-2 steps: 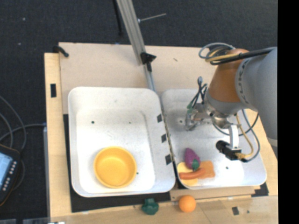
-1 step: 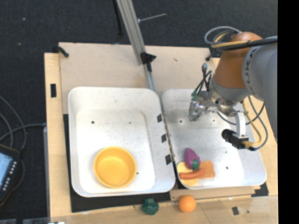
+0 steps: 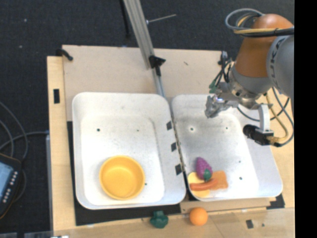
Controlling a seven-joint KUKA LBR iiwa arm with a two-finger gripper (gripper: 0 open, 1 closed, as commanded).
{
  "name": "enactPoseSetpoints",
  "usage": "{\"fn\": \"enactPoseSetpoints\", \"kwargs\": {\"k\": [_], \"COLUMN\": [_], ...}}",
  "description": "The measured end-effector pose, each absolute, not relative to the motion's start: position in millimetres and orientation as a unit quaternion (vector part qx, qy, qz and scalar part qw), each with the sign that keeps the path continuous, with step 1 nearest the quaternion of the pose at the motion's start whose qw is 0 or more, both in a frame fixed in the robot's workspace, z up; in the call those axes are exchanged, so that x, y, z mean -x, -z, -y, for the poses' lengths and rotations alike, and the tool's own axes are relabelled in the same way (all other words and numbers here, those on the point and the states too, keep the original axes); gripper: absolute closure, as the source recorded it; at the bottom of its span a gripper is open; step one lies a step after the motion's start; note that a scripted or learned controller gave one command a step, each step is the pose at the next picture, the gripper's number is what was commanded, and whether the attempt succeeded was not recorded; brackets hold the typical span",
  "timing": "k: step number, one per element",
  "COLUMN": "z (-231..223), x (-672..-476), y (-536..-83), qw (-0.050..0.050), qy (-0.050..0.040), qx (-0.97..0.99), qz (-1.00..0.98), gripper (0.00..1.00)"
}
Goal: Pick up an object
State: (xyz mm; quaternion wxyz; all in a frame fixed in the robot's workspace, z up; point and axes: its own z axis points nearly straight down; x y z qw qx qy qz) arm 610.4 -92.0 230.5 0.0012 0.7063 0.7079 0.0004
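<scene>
A: Is the gripper (image 3: 214, 107) carrying anything?
B: Can't tell; it hangs over the right bin's (image 3: 257, 182) far end, too blurred to read.
A: Objects?
B: 3 in the near-left corner: purple piece (image 3: 202, 167), orange piece (image 3: 217, 180), yellow one (image 3: 194, 190) beneath, possibly a dish.

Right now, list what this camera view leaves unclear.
- Gripper: finger state blurred and too small in the camera view.
- Toys heaped in the right bin: the purple one and orange one overlap, hiding what lies beneath.
- Arm: cut off by the right edge.
</scene>
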Motion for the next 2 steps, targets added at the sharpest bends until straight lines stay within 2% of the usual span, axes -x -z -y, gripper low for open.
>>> {"fn": "enactPoseSetpoints", "kwargs": {"k": [1,2], "z": [93.4,45.1], "x": [-611.0,-594.1], "y": [-268.0,-254.1], "qw": [0.001,0.000], "qy": [0.0000,0.0000], "qx": [-0.706,-0.705], "qz": [-0.708,-0.709], "gripper": [1.00,1.00]}}
